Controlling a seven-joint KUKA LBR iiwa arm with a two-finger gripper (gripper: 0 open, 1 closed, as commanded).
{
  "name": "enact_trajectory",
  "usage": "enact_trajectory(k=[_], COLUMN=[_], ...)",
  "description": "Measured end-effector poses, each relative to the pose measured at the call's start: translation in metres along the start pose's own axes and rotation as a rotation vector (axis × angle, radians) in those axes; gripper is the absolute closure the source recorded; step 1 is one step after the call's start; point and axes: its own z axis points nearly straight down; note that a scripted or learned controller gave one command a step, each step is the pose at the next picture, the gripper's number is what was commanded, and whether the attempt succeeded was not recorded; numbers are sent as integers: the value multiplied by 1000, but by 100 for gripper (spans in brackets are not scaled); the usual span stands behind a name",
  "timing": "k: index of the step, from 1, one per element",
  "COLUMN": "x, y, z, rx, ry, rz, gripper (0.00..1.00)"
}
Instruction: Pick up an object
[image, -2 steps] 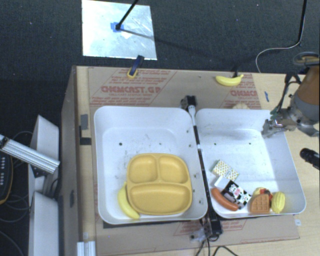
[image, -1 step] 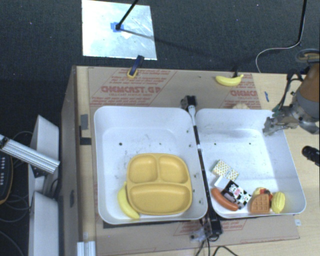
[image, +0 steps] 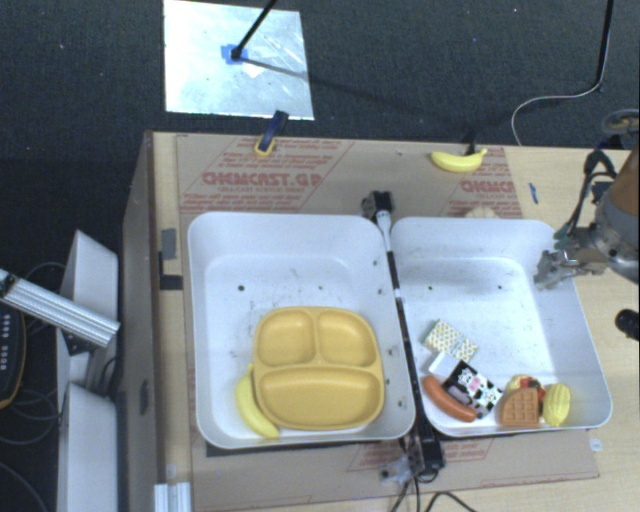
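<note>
Several small toy foods sit in the lower right of the frame, inside the right white bin (image: 575, 330): a red plastic sausage (image: 447, 398), a brown waffle (image: 519, 408), a yellow corn piece (image: 556, 402). Your gripper (image: 556, 262) hangs at that bin's upper right rim; whether it is spread or closed, you cannot tell. The sausage looks light, stiff and slick, so take it across its middle.
</note>
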Motion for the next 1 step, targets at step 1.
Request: enact_trajectory(k=[1], x=[0], y=[-7], z=[-8], rx=[0], ry=[1], rz=[-1], gripper=[100])
